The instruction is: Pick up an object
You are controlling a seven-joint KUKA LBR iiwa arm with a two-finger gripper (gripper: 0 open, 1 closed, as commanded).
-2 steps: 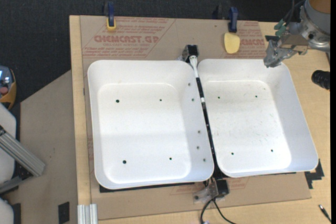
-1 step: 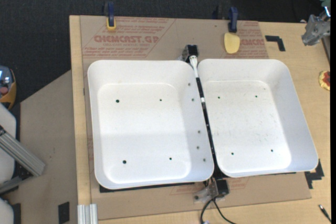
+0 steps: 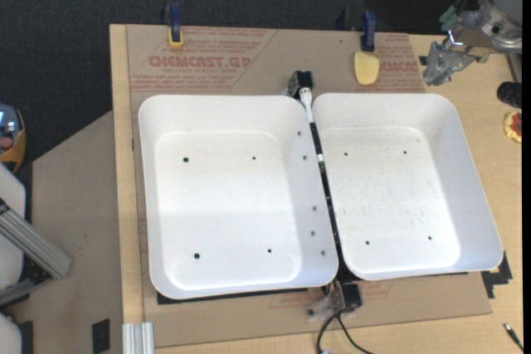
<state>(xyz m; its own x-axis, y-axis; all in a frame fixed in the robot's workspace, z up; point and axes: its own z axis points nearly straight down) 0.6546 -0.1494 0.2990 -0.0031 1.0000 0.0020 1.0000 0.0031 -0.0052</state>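
A small pale yellow object [image 3: 366,67] lies on the brown board behind the right bin [image 3: 473,178], outside both bins and just below a blue clamp. My gripper [image 3: 436,69] hangs at the far right, above the board past the right bin's back corner, roughly a hand's width right of the yellow object and apart from it. I see nothing held in it. The left bin [image 3: 153,178] sits beside the right one, their rims touching along the middle.
Two blue clamps [image 3: 173,22] [image 3: 367,29] pin the board's back edge. A black clip [image 3: 300,82] and a thin black rod join the bins at the back; another clip with cables [image 3: 342,301] sits at the front. A reddish item [image 3: 514,126] lies at the right edge.
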